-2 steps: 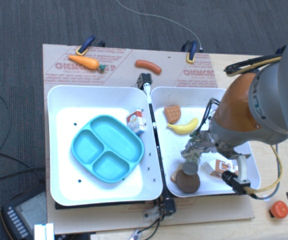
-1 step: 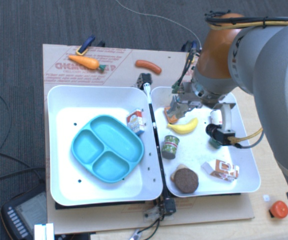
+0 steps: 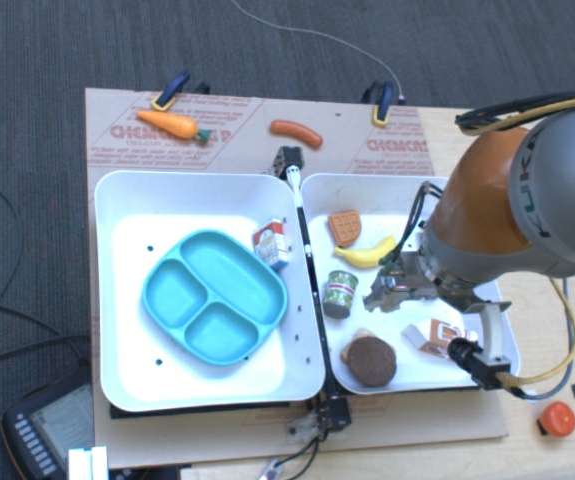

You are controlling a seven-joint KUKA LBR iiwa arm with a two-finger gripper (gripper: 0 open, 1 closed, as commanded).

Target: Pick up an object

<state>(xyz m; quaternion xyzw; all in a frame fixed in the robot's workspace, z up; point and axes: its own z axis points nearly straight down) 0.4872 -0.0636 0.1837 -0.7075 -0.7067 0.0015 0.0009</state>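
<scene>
I see the tool (image 3: 385, 293) above the right bin (image 3: 319, 268), beside the banana (image 3: 365, 255), whose long axis runs toward the counter's right edge; grip state I cannot tell.

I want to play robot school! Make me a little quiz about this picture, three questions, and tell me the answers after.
1. True or false: the blue plate sits in the left bin.
2. Which lies outside both bins, on the cardboard? A) banana B) carrot C) can
3. Fill in: the brown round cookie lies in the ___ bin.

Key: 1 true. 2 B; the carrot lies on the cardboard behind the bins, as does the sausage. 3 right; it is near the front edge, with the gripper above the same bin.
</scene>
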